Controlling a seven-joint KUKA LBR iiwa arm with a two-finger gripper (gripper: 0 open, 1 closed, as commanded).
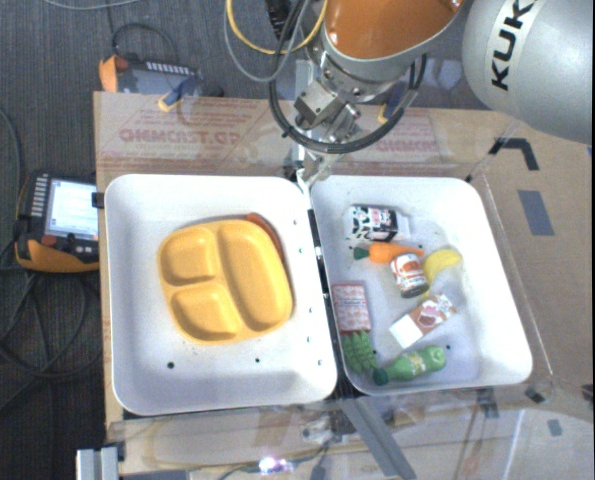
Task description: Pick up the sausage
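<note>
The sausage (pixel 264 225) seems to be the reddish-brown strip in the left bin (pixel 127 268), at the far right edge of the yellow divided plate (pixel 227 278), though most of it is hidden, so I am not fully sure. I judge it a light toy piece, smooth and rounded, probably a little slippery, so it is best taken across its narrow width on the exposed end, away from the plate rim. The gripper (pixel 312 163) hangs above the far end of the wall between the two bins, and I cannot tell whether it is open or closed.
</note>
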